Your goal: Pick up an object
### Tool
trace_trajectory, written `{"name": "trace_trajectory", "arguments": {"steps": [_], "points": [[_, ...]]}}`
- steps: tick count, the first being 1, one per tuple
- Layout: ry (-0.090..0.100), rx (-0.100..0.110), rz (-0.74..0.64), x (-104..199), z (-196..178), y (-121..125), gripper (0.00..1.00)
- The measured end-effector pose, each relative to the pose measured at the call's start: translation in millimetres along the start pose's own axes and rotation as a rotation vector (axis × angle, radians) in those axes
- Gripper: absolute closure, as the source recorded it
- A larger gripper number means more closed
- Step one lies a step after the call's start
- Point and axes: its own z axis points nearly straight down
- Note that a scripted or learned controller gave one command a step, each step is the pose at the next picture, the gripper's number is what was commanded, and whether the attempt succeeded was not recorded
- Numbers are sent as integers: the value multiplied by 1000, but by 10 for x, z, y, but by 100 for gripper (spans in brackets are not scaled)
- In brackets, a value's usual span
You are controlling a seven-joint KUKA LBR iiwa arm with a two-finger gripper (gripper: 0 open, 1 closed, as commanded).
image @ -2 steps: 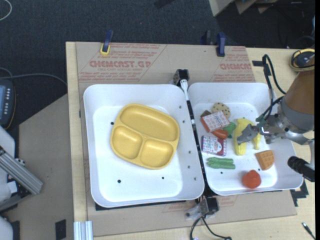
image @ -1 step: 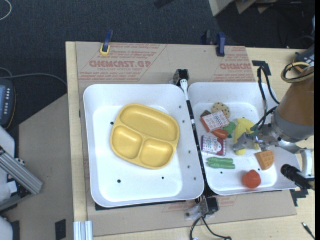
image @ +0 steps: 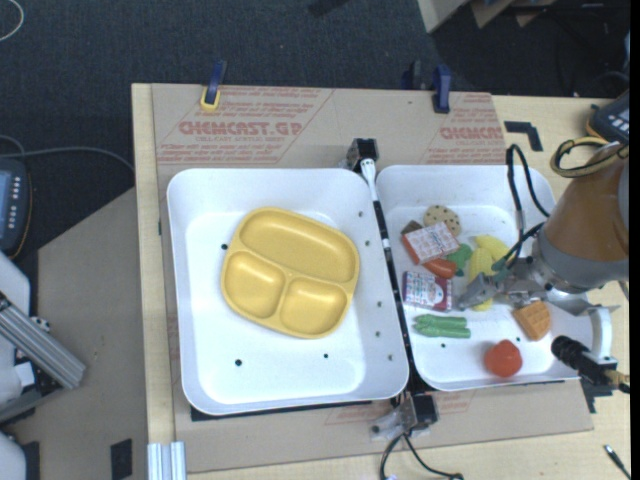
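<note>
The gripper is lowered into the right bin among small toy foods; its finger state cannot be told; the green bean pod just below is judged light, stiff, best pinched across its narrow width.

Printed words on the bench sheet

The brown board under the bins reads "CHEMCAST G.P" in red — up and left of the gripper — and again, partly cut off, nearer above it.

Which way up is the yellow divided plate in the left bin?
Right side up. The yellow divided plate lies flat in the left bin, its three hollow compartments facing the camera, with nothing in them.
</note>
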Motion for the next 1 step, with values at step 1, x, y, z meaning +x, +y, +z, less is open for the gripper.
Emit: {"name": "trace_trajectory", "arguments": {"steps": [1], "points": [[-2, -4, 1, -7, -119, 7, 100]]}}
